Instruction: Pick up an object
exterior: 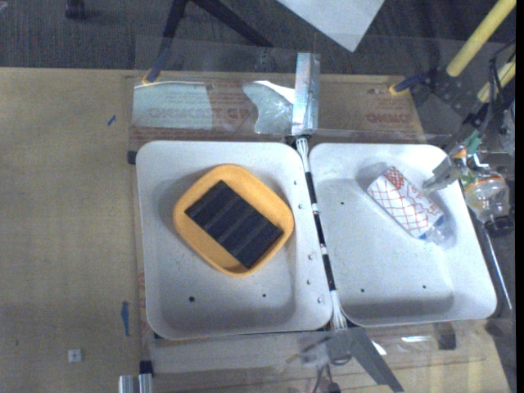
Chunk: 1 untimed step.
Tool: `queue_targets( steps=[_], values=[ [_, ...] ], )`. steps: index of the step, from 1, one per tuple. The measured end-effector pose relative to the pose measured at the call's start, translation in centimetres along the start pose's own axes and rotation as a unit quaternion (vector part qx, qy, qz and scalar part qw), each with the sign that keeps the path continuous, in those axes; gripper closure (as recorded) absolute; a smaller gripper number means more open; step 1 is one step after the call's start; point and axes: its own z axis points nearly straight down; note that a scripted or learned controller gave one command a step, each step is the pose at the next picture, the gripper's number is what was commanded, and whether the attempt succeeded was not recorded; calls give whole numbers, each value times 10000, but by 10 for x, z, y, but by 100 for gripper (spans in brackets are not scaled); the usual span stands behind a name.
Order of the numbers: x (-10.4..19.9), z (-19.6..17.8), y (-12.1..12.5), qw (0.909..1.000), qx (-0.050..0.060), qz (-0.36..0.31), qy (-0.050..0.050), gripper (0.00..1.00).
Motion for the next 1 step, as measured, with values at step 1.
queue_targets(
  steps=[1],
  values=[
    [-28,-23,-14,9992,-28,-400,-18,0]
  ],
)
